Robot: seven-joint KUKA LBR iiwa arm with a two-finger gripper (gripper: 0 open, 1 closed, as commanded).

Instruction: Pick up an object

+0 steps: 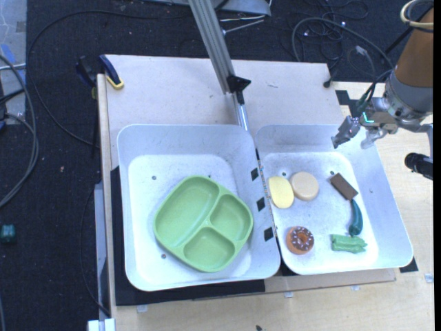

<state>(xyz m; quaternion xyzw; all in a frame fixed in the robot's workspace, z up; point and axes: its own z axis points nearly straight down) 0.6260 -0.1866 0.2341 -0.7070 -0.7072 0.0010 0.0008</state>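
The right bin holds several small items: a yellow oval piece, a tan round piece, a brown bar, a sprinkled donut, a teal curved piece and a green leafy piece. My gripper hangs open above the bin's far right corner, with nothing between its fingers. It stands apart from every item, up and to the right of the brown bar.
A green three-compartment plate lies in the left bin. A slanted metal pole crosses the bench's back toward the divide between the bins. Cables lie on the dark floor around the bench.
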